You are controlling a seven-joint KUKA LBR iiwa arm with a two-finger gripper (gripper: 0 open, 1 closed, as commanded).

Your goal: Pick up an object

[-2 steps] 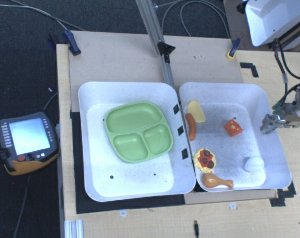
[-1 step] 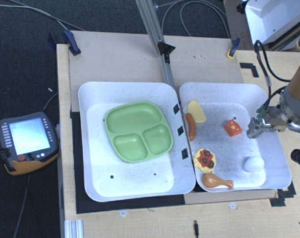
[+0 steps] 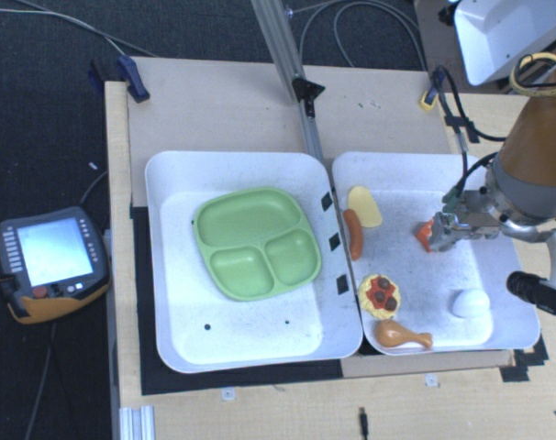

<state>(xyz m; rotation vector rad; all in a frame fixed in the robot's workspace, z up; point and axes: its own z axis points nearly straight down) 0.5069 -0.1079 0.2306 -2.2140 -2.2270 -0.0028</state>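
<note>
In the right bin (image 3: 416,177), my gripper (image 3: 440,229) reaches in from the right, low over the bin's middle. A small orange-red object (image 3: 425,236) sits right at the gripper's tip, partly covered by it, and I cannot make out whether it is held. Several other toy foods lie in this bin. A yellow piece (image 3: 364,205) and a red sausage (image 3: 354,233) are along the left wall. A round pizza-like piece (image 3: 381,295) and a tan drumstick (image 3: 403,336) are at the front left. A white egg (image 3: 470,303) rests at the front right.
The left bin (image 3: 168,273) holds a green divided plate (image 3: 257,243). A metal pole (image 3: 287,44) slants down to the seam between the bins. A teach pendant (image 3: 49,262) lies off the bench at the left. Cables run behind the right bin.
</note>
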